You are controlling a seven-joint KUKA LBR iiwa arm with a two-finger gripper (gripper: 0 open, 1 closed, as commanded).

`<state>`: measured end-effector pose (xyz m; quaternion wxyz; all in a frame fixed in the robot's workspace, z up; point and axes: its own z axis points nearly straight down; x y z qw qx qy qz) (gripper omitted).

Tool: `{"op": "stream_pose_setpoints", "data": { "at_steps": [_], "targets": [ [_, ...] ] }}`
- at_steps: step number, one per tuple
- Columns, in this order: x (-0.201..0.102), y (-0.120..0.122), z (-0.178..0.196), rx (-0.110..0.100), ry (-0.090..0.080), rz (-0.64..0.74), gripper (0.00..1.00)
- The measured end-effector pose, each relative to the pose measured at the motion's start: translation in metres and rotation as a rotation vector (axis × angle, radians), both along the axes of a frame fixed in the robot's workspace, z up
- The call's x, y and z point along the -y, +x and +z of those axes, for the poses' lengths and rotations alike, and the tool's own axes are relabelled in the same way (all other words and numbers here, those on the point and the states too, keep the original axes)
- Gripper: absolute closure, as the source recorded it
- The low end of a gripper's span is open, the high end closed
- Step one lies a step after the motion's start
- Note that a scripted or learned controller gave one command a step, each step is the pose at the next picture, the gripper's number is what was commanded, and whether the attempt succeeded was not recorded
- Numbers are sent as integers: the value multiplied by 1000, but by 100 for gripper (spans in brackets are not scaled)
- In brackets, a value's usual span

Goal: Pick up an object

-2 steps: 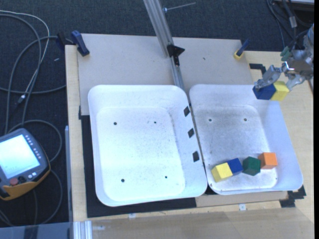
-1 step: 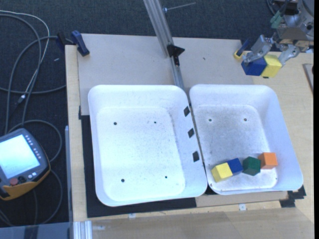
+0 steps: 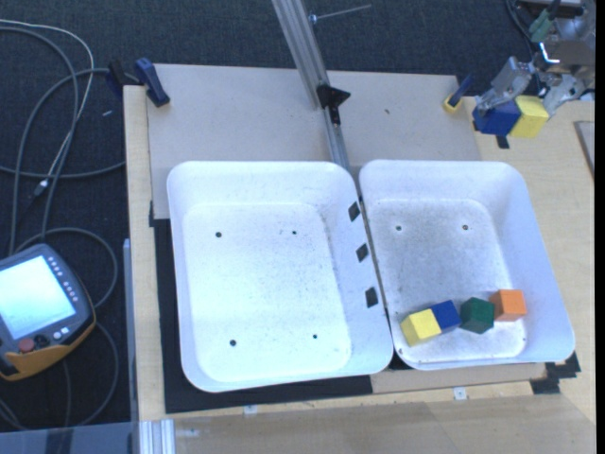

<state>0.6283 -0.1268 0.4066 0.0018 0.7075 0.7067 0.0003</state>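
- Two white bins sit side by side on the tabletop [image 3: 236, 112]; the left bin [image 3: 189, 183] has only dark specks on its floor.
- Going to the right, the right bin [image 3: 529, 206] has four small blocks in its near right corner, close together in a short row.
- From left to right in this row: a yellow block [image 3: 421, 325], a blue block [image 3: 444, 315] touching it, a green block [image 3: 477, 314], and an orange block [image 3: 510, 303] just beside the green one.
- At the far right, above the back corner of the right bin and outside of it, the gripper [image 3: 518, 112] hangs at the end of the arm.
- Blue and yellow pieces are seen at the tip of the gripper. I cannot tell if these are blocks which it holds or parts of the gripper itself, and I cannot tell how wide it is.
- The relation which matters: the row of blocks lies well apart from the gripper, toward the near side of the bin and a little to the left of it.
- I judge that the orange block, at the right end, is the nearest one to the gripper.
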Motion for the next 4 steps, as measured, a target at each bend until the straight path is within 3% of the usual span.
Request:
{"op": "stream_pose_setpoints", "data": {
  "at_steps": [1, 2, 3, 4],
  "targets": [
    [-21, -26, 46, 3, 2, 4, 0],
    [48, -7, -126, -15, 4, -2, 0],
    [45, -5, -110, -4, 2, 2, 100],
    [44, 40, -121, -2, 1, 4, 100]
  ]
}}
